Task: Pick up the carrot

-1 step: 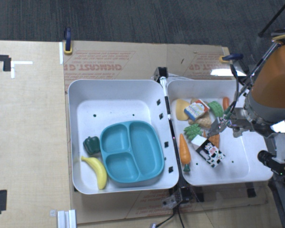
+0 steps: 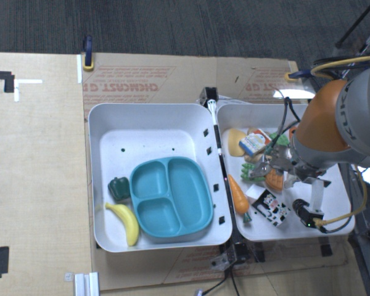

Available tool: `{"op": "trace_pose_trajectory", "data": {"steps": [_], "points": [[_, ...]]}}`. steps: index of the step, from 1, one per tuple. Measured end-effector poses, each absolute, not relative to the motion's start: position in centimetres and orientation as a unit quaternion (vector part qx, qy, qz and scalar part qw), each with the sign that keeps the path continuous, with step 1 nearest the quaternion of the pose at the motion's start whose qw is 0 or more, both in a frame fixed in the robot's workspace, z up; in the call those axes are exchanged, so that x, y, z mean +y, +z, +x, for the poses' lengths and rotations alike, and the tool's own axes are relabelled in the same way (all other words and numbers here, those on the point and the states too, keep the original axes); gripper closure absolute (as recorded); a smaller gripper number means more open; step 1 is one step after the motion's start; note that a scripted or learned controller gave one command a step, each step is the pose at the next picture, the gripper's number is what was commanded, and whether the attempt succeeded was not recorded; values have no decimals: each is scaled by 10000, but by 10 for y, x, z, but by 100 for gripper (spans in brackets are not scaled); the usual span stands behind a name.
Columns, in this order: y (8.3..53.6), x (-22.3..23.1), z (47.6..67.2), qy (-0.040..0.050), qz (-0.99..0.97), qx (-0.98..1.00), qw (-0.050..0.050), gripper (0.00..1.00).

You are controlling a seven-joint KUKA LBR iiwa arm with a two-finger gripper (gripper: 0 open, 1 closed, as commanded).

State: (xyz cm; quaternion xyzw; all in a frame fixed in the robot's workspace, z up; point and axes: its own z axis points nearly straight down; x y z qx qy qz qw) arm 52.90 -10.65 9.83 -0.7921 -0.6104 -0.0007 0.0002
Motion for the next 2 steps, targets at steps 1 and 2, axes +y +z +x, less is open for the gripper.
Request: {"op": "trace_pose_trajectory", "data": {"steps": [1,2], "points": [[107,-107,530,-5,-7937,-6083,15,100],[107,-107,530,-5,-7936,-6085,15,0]]}}
